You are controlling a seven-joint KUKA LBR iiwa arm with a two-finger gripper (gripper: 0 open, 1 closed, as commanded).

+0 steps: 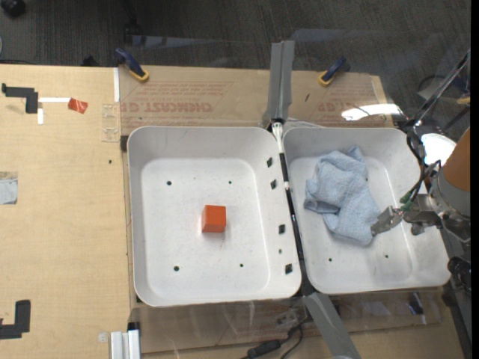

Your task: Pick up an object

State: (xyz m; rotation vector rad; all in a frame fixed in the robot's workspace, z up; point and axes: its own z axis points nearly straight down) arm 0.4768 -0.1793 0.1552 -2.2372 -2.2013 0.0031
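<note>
Blue cloth (340, 195) crumpled in right bin (389, 275); end effector (399, 221) beside it, spread wide; grey carpet (224, 13) behind.

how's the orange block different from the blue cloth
The block is orange, the cloth pale blue. The block is a small compact cube; the cloth is larger, crumpled and shapeless. The block sits alone in the left bin; the cloth lies in the right bin, with the gripper at its edge. Both rest on bin floors.
</note>
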